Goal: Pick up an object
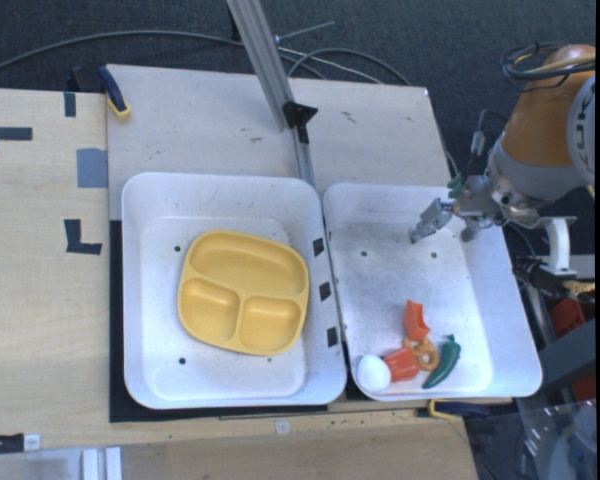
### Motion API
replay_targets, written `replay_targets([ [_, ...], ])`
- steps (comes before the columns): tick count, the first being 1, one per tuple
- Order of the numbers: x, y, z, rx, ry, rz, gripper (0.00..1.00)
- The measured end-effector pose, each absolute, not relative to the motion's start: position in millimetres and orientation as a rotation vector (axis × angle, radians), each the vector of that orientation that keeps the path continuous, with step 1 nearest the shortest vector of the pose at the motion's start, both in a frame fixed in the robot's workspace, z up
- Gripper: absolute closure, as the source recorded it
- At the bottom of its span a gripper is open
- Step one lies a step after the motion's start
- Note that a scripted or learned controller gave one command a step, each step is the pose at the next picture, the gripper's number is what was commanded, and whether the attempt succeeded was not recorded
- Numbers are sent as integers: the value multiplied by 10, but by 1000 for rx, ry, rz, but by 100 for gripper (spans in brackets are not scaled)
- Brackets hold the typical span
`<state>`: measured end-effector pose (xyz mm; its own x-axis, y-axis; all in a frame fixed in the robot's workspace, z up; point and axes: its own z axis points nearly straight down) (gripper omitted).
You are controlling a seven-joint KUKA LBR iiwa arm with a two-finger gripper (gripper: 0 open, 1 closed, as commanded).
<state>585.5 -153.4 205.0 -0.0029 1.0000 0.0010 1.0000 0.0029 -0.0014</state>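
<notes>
Two white bins side by side on the bench. Left bin (150,268) holds a yellow divided plate (243,291), three compartments, nothing in them. Right bin (500,298) is where I am: my gripper (446,220) hangs over its upper part, near the far right wall, well apart from anything to grab. Whether my jaws are apart or together, cannot tell; they read as a grey blur against the white floor.

Task's things sit bunched in the right bin's near corner: a white egg (373,372) against the near-left wall, an orange piece (413,321) standing a bit above the rest, another orange-red piece (404,362) just beside the egg, and a green pepper-like thing (445,361) touching the cluster's right side.

Handling, my guess: all small toy food, light, stiff plastic, smooth. Egg is round, likely to slip or roll; also crowded by the wall. Upper orange piece looks the easiest, freest sides, pinch across its narrow width.

Hard to make out: where one orange item ends and the next begins; a small ring-like bit between them is unclear.
</notes>
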Motion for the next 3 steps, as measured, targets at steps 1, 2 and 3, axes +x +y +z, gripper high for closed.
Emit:
replay_targets([
  [1, 5855, -1534, 2051, -2217, -2224, 0, 0],
  [2, 5824, -1512, 1613, -2216, -2221, 7, 0],
  [3, 5823, -1523, 1172, -2217, -2220, 7, 0],
])
